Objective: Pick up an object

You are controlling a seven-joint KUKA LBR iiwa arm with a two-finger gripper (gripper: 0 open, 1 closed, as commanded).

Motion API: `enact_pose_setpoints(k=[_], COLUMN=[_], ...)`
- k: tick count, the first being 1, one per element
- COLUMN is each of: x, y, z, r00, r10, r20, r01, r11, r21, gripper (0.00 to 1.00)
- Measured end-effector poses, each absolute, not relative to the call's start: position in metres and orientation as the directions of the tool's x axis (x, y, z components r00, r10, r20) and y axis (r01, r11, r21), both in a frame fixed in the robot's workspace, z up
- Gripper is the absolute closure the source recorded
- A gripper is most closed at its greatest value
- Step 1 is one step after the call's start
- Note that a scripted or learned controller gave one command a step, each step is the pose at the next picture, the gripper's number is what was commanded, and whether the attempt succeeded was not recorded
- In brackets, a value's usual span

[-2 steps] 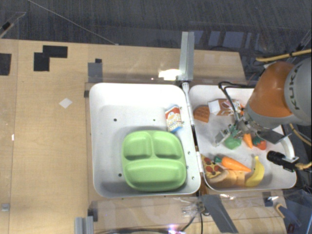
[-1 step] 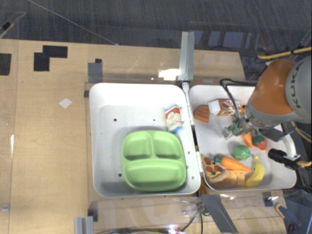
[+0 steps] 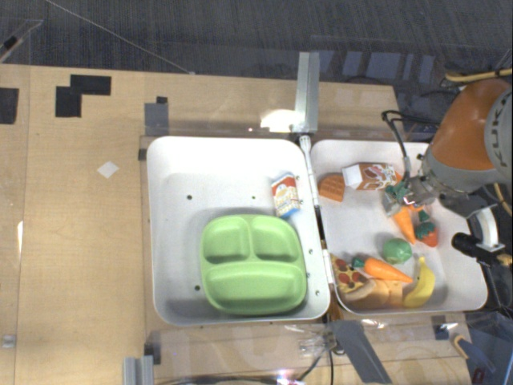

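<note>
1. The arm (image 3: 473, 135) reaches in from the right, and its gripper (image 3: 409, 192) hangs low over the upper right part of the right bin (image 3: 353, 231).
2. Whether the gripper is released or clenched cannot be told; its tips are lost among the toys below.
3. Just under the gripper lie an orange toy (image 3: 405, 224) and a small red piece (image 3: 427, 233), close together.
4. A packet (image 3: 370, 175) and a brown bread piece (image 3: 332, 187) lie to the gripper's left, near the bin's top edge.
5. A green ball (image 3: 396, 250) sits lower, above a carrot (image 3: 381, 269), a banana (image 3: 421, 283) and a pizza slice (image 3: 346, 273).
6. The left bin (image 3: 184, 175) holds a green tray (image 3: 252, 265) and a small carton (image 3: 285, 196) by its right wall.
7. Both bins rest on the desk (image 3: 72, 215).
</note>
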State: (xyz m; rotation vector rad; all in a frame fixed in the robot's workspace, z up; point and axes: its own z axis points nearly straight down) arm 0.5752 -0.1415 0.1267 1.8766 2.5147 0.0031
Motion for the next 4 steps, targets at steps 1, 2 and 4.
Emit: enact_pose_setpoints(k=[1,2,4], x=[0.562,0.564,0.59], y=[-0.137,-0.146,-0.163], z=[0.139,0.122,0.091], r00=[-0.215,-0.089,-0.131], r10=[0.977,0.996,0.991], r20=[-0.001,-0.001,-0.004], r01=[0.977,0.996,0.991], r11=[0.215,0.089,0.131], r21=[0.003,0.003,0.013], gripper=[1.0,1.0,0.0])
